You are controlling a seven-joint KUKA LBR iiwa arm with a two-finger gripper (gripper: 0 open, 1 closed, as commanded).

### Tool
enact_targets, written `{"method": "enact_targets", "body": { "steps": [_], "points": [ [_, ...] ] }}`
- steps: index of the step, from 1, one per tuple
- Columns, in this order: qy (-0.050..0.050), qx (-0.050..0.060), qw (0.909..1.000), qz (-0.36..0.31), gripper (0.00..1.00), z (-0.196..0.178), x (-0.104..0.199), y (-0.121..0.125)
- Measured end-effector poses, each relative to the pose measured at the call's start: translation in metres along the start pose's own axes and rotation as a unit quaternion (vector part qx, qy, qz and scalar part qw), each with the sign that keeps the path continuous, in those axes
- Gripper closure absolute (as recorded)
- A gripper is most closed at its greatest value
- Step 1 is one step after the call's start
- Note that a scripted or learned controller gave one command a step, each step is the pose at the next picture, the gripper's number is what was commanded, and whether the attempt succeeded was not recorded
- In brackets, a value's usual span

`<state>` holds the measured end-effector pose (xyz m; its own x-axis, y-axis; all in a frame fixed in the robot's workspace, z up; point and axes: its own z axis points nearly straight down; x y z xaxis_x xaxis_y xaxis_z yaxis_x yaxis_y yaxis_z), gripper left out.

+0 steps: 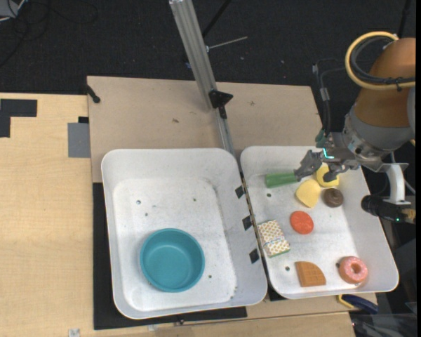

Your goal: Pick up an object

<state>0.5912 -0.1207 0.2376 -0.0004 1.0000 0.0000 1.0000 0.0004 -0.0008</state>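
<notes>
While my pincer [324, 166] hangs low over the far end of the right bin [379, 269], I cannot tell how it is set. Just beside it lie a yellow piece [308, 193] and a green block [281, 180]; a small brown ball [332, 198] sits near. Farther toward the near edge are a red-orange ball [302, 222], a patterned box [274, 237], an orange wedge [309, 274] and a pink doughnut [352, 269]. The left bin [126, 167] holds a teal bowl [172, 259].

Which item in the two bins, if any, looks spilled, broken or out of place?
Nothing stands out. The blue bowl sits upright in the left bin; the toy foods, such as the pink doughnut, lie loose but whole in the right bin.
</notes>
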Motion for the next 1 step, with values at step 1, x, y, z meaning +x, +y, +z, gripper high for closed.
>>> {"method": "enact_targets", "body": {
  "steps": [1],
  "points": [
    [0.0, 0.0, 1.0, 0.0, 0.0, 0.0, 0.0, 0.0]
  ]
}}
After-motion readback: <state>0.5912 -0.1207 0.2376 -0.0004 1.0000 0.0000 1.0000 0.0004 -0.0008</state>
